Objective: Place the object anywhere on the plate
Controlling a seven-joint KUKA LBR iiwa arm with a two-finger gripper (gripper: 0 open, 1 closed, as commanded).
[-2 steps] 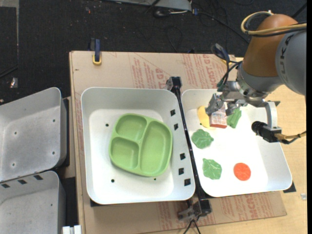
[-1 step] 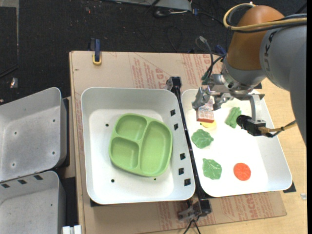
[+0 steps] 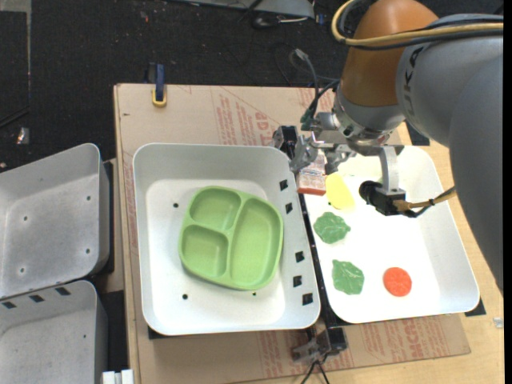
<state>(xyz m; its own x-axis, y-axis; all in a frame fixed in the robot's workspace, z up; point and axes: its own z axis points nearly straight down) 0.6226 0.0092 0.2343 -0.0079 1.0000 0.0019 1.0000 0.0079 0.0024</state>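
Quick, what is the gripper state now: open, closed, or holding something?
Gripper: cannot be told. It is low over the right bin, beside the yellow piece, near the bin's far left corner.

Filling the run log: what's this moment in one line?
gripper over right bin's far-left corner, near yellow piece | green divided plate in left bin, nothing on it

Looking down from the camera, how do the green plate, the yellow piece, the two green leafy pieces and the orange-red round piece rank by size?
1. Green plate, by far the largest.
2. Yellow piece, though the arm may hide part of it.
3. The two green leafy pieces, upper and lower, look about alike, so I won't rank them.
4. Orange-red round piece, slightly smaller.
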